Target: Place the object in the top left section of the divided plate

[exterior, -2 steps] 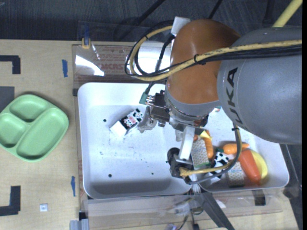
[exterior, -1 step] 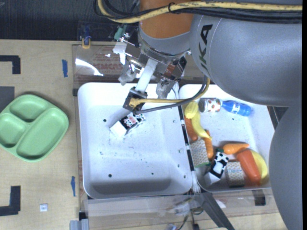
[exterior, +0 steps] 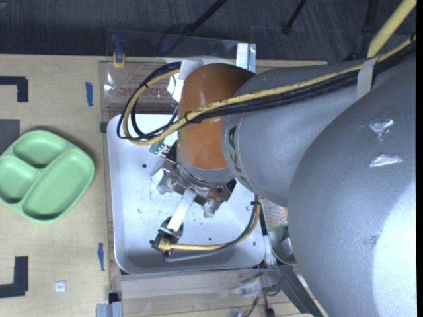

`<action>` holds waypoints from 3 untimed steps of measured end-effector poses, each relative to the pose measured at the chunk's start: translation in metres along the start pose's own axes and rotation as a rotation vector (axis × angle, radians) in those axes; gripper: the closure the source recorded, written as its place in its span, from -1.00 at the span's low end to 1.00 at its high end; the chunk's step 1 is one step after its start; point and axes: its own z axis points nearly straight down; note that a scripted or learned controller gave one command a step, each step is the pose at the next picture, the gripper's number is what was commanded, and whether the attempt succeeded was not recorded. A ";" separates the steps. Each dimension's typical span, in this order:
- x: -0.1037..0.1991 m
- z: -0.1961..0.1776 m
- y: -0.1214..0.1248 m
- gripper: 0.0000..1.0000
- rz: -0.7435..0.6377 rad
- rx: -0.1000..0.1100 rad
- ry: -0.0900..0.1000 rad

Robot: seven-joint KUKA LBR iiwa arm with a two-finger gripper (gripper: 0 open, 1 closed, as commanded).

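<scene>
The camera view looks down on a pale wooden table [exterior: 53, 269] marked with strips of blue tape [exterior: 89, 93] and black corner marks [exterior: 20, 88]. At the left, resting straight on the wood and well apart from the arm, is the green divided plate [exterior: 43, 174]. It lies outside the white bin [exterior: 125, 243] and just beside that bin's left wall. The plate has three hollows: a small one at the upper left [exterior: 39, 147], another small one at the left edge, and a long one along the right side. All three show only bare green. The grey arm [exterior: 330, 164] comes in from the right and covers most of that half of the view, and its orange band [exterior: 208, 117] sits over the upper middle of the bin. Below the band the hand [exterior: 188, 193] hangs over the middle of the bin floor, pointing down and away from the camera. The wrist hides it so much that I cannot tell whether it is spread or pressed together, or whether it pinches anything. The bin floor around it shows a scatter of small dark specks [exterior: 141, 211]. A small blue-green bit [exterior: 156, 148] peeps out at the left edge of the wrist, too small to identify.
</scene>
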 end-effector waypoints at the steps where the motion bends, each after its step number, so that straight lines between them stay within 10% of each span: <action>1: 0.000 -0.009 0.001 1.00 0.004 0.001 0.000; 2: 0.039 -0.003 0.060 1.00 -0.127 -0.003 0.001; 3: 0.034 0.090 0.053 1.00 -0.217 0.001 0.000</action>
